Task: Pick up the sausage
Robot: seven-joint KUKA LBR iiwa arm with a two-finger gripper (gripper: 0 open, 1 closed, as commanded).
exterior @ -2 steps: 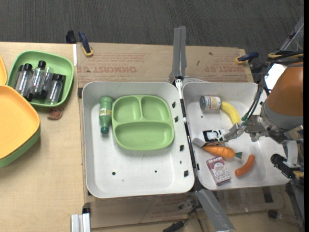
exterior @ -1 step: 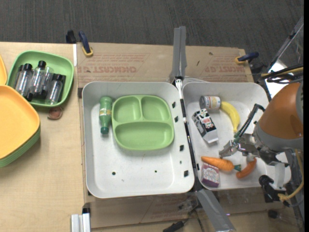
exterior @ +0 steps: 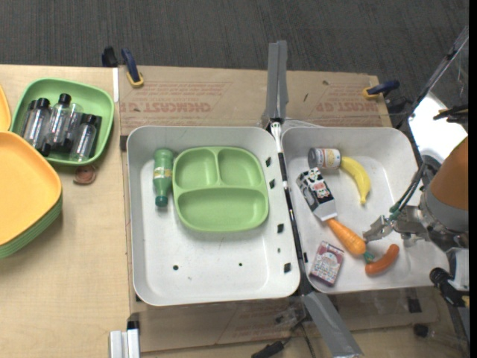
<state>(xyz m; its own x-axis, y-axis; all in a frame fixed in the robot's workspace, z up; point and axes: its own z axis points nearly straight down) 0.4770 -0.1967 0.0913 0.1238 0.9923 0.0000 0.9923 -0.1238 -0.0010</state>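
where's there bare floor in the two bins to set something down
Left bin: the whole front strip below the green divided tray is bare, and the green bottle stands by the left wall. Right bin: crowded; can, banana, milk carton, carrot, sausage, pink packet and gripper fill it. A small bare patch lies right of the banana.

Arm (exterior: 455,181): the right edge cuts it off, so you see little beyond the orange band and wrist.
Jaws: too small and cluttered for you to tell how they stand.
Orange plates (exterior: 26,192): cut by the left edge.
Milk carton (exterior: 318,192): its print is too small to read.
Small packet (exterior: 326,264): label illegible.
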